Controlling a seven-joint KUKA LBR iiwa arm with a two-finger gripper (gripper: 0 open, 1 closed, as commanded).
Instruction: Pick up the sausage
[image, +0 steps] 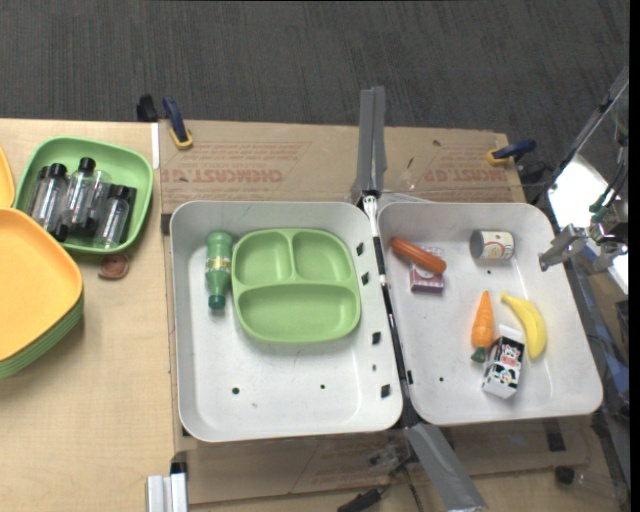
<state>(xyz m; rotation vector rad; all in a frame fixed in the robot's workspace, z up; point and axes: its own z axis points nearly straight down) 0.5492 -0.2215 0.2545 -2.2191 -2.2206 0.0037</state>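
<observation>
Grey and metallic, the end effector (562, 248) hung at the right rim of the right shallow white bin (560, 400); whether it was open or closed could not be told, and nothing showed in its grasp.

Farthest to its left on the surface (90, 420) lay a stack of orange plastic plates (30, 290), with a green square tray of dark-capped clear bottles (85, 195) just behind them. Nearer, in the left shallow white bin (280, 400), a green plastic bottle (218, 268) lay beside a green three-compartment plate (295, 285).

In the right bin, the reddish-orange toy sausage (417, 254) lay well to the end effector's left, at about the same depth, resting partly on a small pink packet (428, 281). A small pale tin can (492, 244) lay on its side between the sausage and the end effector. Forward and left of the end effector sat an orange toy carrot (484, 318), a yellow toy banana (527, 322) and a small black-and-white carton (503, 365).
</observation>
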